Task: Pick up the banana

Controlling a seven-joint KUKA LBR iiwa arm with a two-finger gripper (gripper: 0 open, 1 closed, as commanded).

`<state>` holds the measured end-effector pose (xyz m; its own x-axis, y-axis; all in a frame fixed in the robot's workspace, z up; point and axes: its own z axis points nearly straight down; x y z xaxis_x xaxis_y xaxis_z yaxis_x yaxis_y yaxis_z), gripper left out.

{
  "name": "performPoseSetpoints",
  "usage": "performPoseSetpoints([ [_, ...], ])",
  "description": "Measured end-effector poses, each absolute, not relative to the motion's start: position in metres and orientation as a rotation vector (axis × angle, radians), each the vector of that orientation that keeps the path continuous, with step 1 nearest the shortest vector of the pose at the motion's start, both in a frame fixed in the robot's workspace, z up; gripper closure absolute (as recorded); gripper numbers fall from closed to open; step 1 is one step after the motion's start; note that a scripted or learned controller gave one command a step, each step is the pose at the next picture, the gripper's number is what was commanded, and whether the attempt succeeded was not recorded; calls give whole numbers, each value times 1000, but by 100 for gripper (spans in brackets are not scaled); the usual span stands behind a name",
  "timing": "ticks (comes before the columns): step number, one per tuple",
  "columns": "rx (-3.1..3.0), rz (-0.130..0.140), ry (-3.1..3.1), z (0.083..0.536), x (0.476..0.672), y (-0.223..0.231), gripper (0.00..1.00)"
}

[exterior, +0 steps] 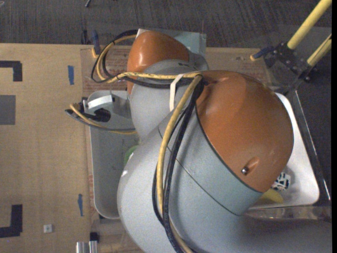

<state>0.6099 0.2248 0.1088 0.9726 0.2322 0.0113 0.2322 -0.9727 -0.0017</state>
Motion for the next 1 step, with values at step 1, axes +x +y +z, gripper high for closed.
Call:
performPoseSetpoints([
  [1,-3116,-66,-375,113,616,227,0],
])
